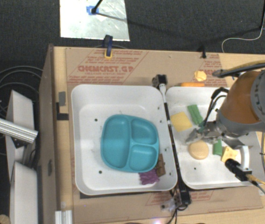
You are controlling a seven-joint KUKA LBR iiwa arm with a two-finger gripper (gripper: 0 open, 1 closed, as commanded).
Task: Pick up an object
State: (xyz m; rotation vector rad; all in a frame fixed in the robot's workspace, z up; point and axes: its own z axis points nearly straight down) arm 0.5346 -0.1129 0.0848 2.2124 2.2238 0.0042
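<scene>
A brown cardboard sheet (pixel 123 66) with red print covers the bench under the 2 bins. A small blue and yellow clamp (pixel 108 45) grips its far edge. Beyond it, a shiny silver sheet (pixel 93 13) lies on the dark carpet (pixel 16 22). Black cables (pixel 4 80) loop at the left, near a white frame (pixel 18 134).

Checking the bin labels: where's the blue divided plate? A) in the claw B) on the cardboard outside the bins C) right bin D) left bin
D: the blue divided plate lies flat on the floor of the left bin, with a purple item by its lower edge; the claw is over the right bin, near the round tan item.
</scene>
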